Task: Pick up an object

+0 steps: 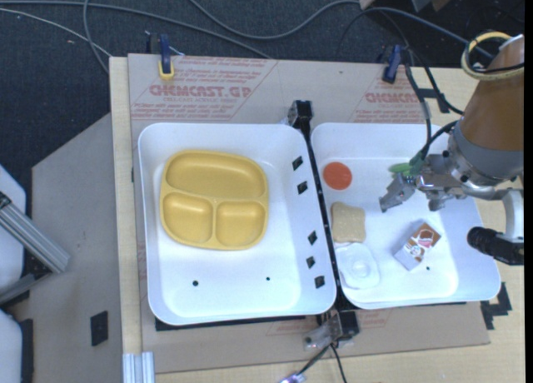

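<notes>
Wrist and orange band of the arm [491,115] stand highest over the bench, at the right edge of the camera view, and so lie nearest the lens.

Left bin [166,290]: holds a yellow three-compartment plate [215,198], lying flat in the upper half. Nothing else of note on its floor.

Right bin [450,286]: four items noted. An orange disc [337,176] lies close to the dividing wall, upper left. Just below it, a tan square piece [349,223], possibly a slice of toy bread. Below that, a clear or white lidded cup [360,266], hard to make out against the bin floor. Further right, a small white carton with red-brown print [417,246], lying tilted, its long axis running from lower left to upper right.

Gripper [405,191]: positioned over the right bin, a green part at its tip. No object is visible between the fingers; whether the jaws stand wide or narrow cannot be told from this angle.

Assessment: the carton is the nearest candidate, lying just below and slightly right of the gripper. The coming move would need a short shift that way, then a descent across the carton's short side.
</notes>
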Robot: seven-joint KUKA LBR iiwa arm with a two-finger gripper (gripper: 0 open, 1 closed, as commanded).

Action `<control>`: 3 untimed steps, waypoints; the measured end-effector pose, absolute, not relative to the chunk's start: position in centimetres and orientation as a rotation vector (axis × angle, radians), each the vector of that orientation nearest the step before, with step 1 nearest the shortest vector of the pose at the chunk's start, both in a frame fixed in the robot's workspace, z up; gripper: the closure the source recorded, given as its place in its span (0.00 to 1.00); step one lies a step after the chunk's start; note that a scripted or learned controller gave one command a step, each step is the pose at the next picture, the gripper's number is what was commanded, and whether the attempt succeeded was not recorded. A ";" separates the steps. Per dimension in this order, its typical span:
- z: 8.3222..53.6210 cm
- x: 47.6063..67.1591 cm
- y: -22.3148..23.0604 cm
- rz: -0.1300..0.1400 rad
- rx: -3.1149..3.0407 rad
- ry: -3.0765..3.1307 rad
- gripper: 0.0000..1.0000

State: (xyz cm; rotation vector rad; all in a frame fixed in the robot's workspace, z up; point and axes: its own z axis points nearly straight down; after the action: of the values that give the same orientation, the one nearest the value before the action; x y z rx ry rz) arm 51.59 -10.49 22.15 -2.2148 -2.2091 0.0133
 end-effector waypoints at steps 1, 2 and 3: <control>22.8 51.9 -10.5 0.000 -2.219 -2.220 0.00; 17.4 52.7 -10.0 0.005 -2.216 -2.217 0.00; 11.9 52.1 -10.8 0.006 -2.218 -2.214 0.00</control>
State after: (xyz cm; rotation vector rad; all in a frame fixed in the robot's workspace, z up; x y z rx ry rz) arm 52.14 -10.85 11.89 -2.2181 -2.2141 0.0061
